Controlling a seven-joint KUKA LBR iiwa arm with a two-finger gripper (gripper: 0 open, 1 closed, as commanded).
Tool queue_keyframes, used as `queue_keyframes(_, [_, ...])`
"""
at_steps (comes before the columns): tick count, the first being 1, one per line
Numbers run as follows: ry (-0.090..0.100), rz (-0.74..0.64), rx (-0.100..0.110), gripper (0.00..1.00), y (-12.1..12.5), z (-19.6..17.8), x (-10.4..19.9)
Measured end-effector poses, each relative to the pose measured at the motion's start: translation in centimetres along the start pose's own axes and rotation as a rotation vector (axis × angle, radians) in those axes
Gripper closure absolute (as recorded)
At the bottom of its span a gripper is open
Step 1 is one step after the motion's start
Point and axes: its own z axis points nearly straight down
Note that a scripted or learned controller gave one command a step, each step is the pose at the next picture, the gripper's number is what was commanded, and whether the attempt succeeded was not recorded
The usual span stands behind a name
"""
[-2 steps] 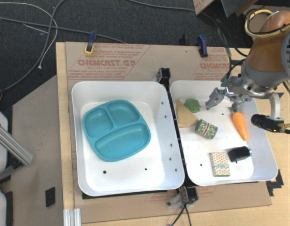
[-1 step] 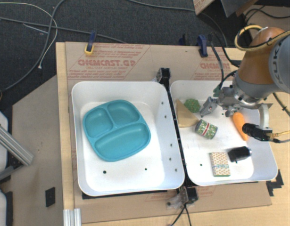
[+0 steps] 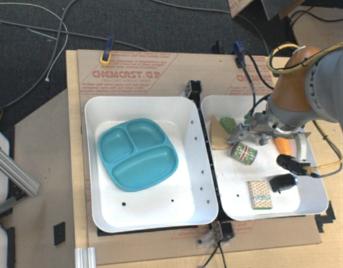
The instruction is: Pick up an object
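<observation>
Left bin (image 3: 98, 149): teal divided plate (image 3: 139, 154) at centre. Right bin (image 3: 313, 202): small can (image 3: 244, 152), patterned box (image 3: 261, 195), orange item (image 3: 283, 146). Gripper (image 3: 245, 134) above can, open/shut unclear.

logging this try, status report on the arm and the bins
Gripper low in right bin, over the small can. No grasp confirmed. Green item, orange piece crowd close. Teal plate in left bin.

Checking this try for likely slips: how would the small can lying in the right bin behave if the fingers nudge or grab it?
The can lies on its side, so a nudge would probably roll it. Its rounded wall looks smooth and may slip. It looks small, likely light. The gripper hangs just above it.
</observation>
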Motion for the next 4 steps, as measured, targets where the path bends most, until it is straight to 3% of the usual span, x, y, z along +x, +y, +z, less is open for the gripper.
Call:
queue_keyframes(1, [-0.002,0.0,-0.006,1.0,0.2,-1.4,0.0])
queue_keyframes(4, [-0.003,-0.004,-0.006,1.0,1.5,-16.9,-0.1])
